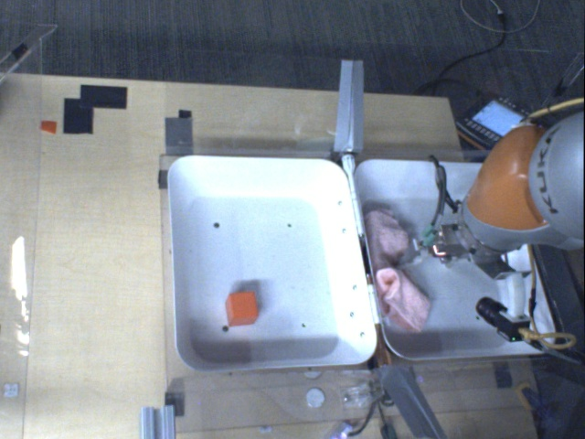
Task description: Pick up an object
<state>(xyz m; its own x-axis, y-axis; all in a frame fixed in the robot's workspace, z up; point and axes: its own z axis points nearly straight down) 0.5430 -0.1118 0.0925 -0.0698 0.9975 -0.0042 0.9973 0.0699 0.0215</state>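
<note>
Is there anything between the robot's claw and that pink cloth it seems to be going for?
Nothing visible. The claw hangs over the right bin, just beside the pink cloth lying along that bin's left wall, with bare white floor between them.

One camera sits high above the pale wooden bench (91, 273) and looks down at a slant. It is far enough back to fit both shallow white plastic bins, the left bin (192, 245) and the right bin (457, 332), side by side. Dark grey carpet floor (228, 16) runs along the top. The grey arm with the orange band (512, 190) comes in from the right edge.
</note>
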